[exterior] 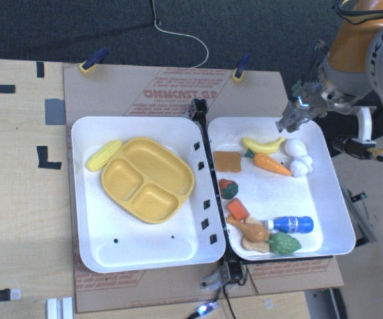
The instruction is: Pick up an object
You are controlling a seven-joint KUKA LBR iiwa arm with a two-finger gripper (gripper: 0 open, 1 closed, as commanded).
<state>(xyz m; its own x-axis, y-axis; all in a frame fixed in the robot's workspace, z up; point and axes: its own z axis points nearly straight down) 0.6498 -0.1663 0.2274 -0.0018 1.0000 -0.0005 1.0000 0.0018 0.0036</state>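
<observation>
We see the gripper (289, 121) hanging over the far edge of the right bin (329, 198), just beyond the banana (263, 143). The arm (350, 52) comes in from the right, its orange band at the top corner. We cannot tell how the jaws stand: they are dark and too small to read, and we see nothing between them.

The task's things lie in the right bin. The banana lies at the far side, with a carrot (271, 165) just in front of it, pointing toward the white eggs (297, 157) near the right wall. A brown slice (227, 161) sits beside the carrot's green end, close to the divider. Further toward us we find a small red and green piece (228, 189), then an orange-red piece (238, 209). At the near side lie a drumstick (249, 230), a blue bottle (291, 224) just beside it, and a green broccoli (285, 244) touching the bottle's near side.

In the left bin (85, 198) a yellow tray (147, 178) with three compartments lies tilted, and a corn cob (103, 155) rests against its far left edge.

Both bins sit on a cardboard sheet (171, 92) held by two clips (93, 60), and a cable (178, 32) curls across the dark floor behind
</observation>
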